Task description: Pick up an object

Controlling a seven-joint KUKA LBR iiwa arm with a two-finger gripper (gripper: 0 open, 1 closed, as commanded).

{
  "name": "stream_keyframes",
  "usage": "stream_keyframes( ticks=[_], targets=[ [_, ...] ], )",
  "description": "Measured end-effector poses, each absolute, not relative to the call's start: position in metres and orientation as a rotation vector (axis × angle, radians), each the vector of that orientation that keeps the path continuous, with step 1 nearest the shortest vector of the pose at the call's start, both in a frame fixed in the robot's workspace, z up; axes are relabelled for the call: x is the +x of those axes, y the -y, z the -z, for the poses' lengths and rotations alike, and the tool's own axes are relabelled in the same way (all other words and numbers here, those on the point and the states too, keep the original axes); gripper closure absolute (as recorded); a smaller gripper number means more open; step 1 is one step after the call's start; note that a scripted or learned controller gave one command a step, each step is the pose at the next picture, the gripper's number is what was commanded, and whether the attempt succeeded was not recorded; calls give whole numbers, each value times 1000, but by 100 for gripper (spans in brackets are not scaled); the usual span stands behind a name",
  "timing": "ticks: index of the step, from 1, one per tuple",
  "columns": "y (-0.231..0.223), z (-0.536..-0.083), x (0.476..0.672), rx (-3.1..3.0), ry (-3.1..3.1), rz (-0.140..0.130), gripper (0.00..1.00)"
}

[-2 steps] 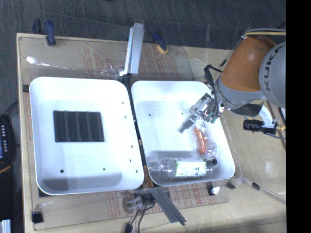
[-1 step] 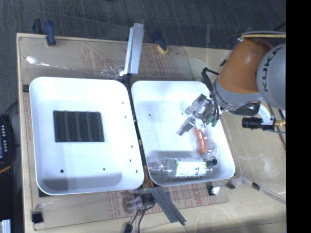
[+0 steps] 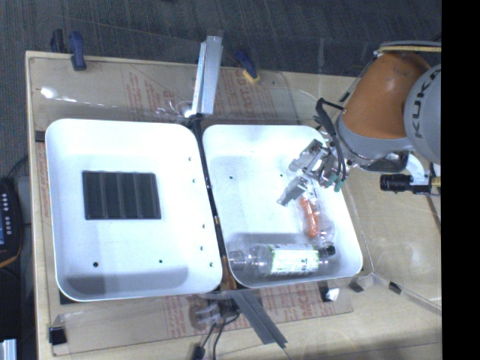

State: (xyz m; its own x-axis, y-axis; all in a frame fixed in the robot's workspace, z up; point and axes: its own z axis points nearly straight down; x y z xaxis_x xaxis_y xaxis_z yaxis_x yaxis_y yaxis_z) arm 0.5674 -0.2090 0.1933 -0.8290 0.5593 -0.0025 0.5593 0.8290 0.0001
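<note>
In the right bin (image 3: 247,148) an orange carrot-shaped object (image 3: 310,217) lies near the right wall. A clear plastic bottle (image 3: 281,260) with a green-and-white label lies on its side along the bin's front wall. A dark ribbed rectangular block (image 3: 121,195) lies flat in the left bin (image 3: 112,268). My gripper (image 3: 295,177) hangs over the right bin's right half, just above and left of the orange object's upper end. It is open with nothing between its fingers. Its lower fingertip (image 3: 288,197) sits close to the orange object.
The arm's orange band (image 3: 382,96) and grey wrist reach in over the right bin's right rim. A metal bar (image 3: 206,73) stands at the back between the bins. Blue clamps (image 3: 75,47) hold the bench's back edge. A grey strut (image 3: 259,322) lies at the front.
</note>
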Motion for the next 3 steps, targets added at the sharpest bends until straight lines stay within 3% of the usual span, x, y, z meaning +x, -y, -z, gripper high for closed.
stream_keyframes(
  ticks=[1, 2, 3],
  targets=[
    [209, -136, 529, 1227, -2895, 0, 0],
    [211, -206, 541, 1307, -2854, 1, 0],
    [211, -200, 585, 1203, -2901, 1, 0]
  ],
)
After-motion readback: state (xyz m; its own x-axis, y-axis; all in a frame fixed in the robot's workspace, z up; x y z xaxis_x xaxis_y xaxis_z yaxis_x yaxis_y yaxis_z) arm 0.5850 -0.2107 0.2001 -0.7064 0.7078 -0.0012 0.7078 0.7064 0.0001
